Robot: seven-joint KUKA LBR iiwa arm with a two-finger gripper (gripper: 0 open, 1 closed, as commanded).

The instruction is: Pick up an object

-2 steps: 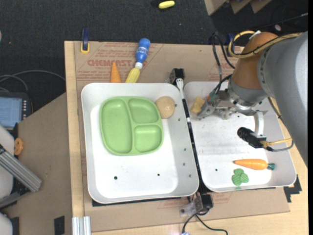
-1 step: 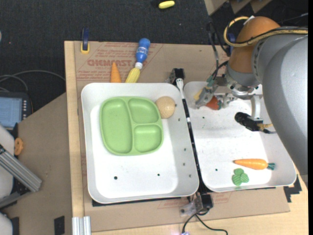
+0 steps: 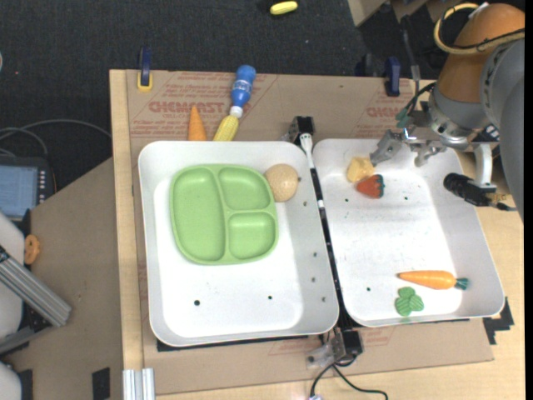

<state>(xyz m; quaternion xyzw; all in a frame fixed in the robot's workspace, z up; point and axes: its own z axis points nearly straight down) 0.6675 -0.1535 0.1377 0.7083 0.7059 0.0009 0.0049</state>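
Dark carpet surrounds the cardboard-topped desk (image 3: pixel 125 223) carrying two white bins. Hand (image 3: pixel 405 148) hovers at the upper edge of the right bin (image 3: pixel 466 248), fingers spread apart, nothing between them. Nearest candidates: yellow lump (image 3: pixel 360 169) touching a red piece (image 3: pixel 371 186), both just left and slightly below the hand. Carrot (image 3: pixel 426 279) lies far off, lower right, long axis horizontal.

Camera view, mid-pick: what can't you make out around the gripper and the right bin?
- Gripper, camera view: its fingers are too small and blurred against the right bin rim to tell open from shut.
- Arm: cut off by the right edge.
- Yellowish lump beside the red piece: too small to identify.
- Green item below the carrot: shape unclear.
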